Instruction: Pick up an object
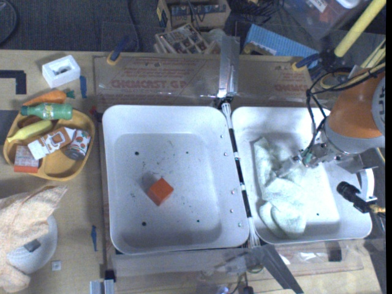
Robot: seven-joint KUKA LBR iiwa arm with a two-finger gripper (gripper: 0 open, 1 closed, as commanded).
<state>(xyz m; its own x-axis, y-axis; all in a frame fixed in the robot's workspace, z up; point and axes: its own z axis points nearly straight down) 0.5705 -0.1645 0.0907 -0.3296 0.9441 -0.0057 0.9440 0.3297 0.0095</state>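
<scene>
The gripper is down on the white cloth in the right bin, likely attempting a grasp. Whether it has closed cannot be told.

The hand is blurred against the white cloth, and the arm is cut off at the right edge.

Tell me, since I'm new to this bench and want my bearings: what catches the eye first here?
An orange block sits alone in the left bin, the brightest thing there. In the right bin, a crumpled white cloth lies under the arm's hand, which reaches in from the right. A yellow bowl of toy food stands left of the bins.
</scene>
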